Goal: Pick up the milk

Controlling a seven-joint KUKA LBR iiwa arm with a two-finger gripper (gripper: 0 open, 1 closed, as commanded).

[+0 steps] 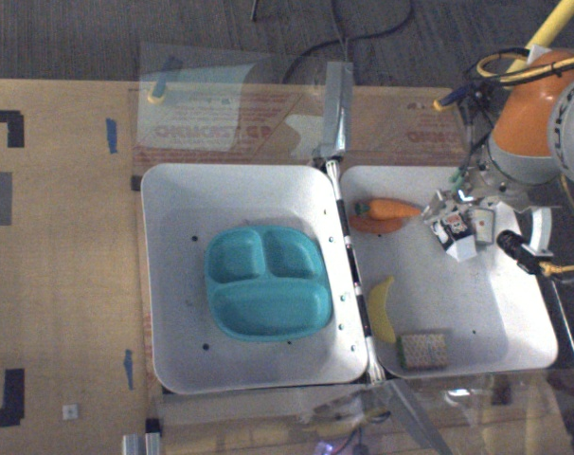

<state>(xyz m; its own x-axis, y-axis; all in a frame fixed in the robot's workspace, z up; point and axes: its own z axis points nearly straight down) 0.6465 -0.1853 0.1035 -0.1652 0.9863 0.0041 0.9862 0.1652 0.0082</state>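
Observation:
The milk (458,235) is a small white carton with dark print. It lies in the right bin (514,339) near the far right side, just right of the carrot. My gripper (465,205) hangs directly over the carton's far edge, reaching in from the upper right under the orange wrist band (526,112). The gripper's body covers the carton's top, and I cannot make out whether anything is gripped.
An orange carrot (389,211) lies at the right bin's far left. A banana (382,309) and a speckled tan block (422,350) lie near its front. The left bin (173,207) holds a teal divided plate (267,282). A black part (519,251) sticks out right of the carton.

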